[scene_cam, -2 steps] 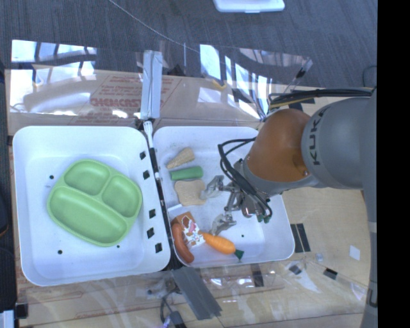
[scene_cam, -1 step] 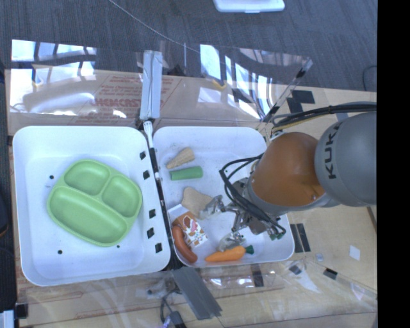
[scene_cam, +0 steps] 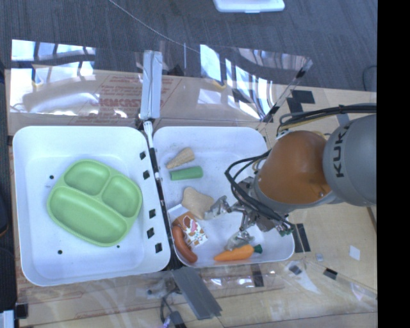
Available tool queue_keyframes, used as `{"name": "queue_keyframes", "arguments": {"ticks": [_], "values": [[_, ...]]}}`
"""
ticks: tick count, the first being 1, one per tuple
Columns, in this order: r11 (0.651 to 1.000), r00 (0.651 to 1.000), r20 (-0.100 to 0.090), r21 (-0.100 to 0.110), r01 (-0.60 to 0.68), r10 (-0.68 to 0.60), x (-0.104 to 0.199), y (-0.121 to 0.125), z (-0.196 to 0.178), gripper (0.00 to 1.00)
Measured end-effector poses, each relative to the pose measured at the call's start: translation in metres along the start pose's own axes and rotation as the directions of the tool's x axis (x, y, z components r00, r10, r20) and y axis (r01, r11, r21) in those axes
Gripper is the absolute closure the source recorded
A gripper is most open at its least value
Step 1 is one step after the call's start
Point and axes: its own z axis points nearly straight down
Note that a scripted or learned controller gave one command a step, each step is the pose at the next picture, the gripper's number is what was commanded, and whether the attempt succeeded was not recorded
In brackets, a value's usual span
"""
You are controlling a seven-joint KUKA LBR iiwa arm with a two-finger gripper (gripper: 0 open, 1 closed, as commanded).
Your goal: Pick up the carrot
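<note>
Smooth white bin (scene_cam: 211, 138) holds tapered orange carrot (scene_cam: 234, 254).

Light wooden table (scene_cam: 333, 269) under me, pale grain showing at right and bottom. Dark grey ribbed carpet floor (scene_cam: 77, 22) beyond table's far edge. Clear plastic sheeting (scene_cam: 211, 70) along back, catching bright window-like glare. Printed brown cardboard sheet (scene_cam: 115, 96) beneath it. White rectangular object (scene_cam: 248, 5) at top edge. Black tape marks (scene_cam: 301, 97) on wood.
</note>
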Motion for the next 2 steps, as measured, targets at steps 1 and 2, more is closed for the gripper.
{"name": "queue_keyframes", "arguments": {"ticks": [1, 2], "values": [[0.945, 0.945, -0.004, -0.005, 0.327, -0.327, -0.004, 0.003, 0.002, 0.0], [0.708, 0.708, 0.004, -0.011, 0.706, -0.706, 0.004, -0.011, -0.005, 0.0]]}}
